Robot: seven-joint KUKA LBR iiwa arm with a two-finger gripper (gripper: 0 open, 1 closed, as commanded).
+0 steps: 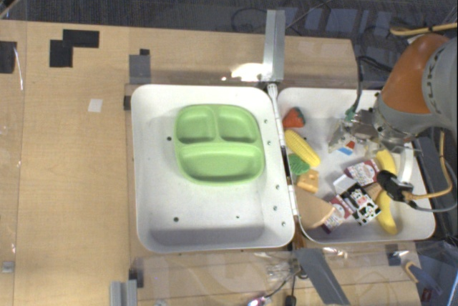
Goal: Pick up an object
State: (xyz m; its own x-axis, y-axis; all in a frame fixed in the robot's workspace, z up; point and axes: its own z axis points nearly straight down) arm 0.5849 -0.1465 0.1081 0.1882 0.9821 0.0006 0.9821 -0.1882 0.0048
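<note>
Camera view looks down at a slant on a pale wooden worktop (64, 154) carrying two shallow white bins side by side. Left bin (154, 176) holds a green divided plate (217, 142), three compartments, lying flat near its middle. Right bin (418, 226) holds a scatter of small toy items: a red and green piece like a strawberry (294, 116) near the upper left corner, a yellow corn cob (301, 148) lying aslant just below it, a small green piece (298, 166) touching the cob's lower end, an orange wedge (308, 183) just beneath that, a tan wedge-shaped piece (318, 210) at the lower left, a red and white packet (360, 171) in the middle, a black and white patterned box (363, 203) just below the packet, and a yellow banana (387, 215) along the lower right, near the box. Grey arm with its orange band (408, 83) reaches in from the right, over the right bin's upper right part. Its pincer (351, 136) hangs low over the bin, between the corn cob and the banana, above a small blue and red scrap; whether the pincer is open or closed cannot be told from this angle, and nothing is seen gripped in it
</note>
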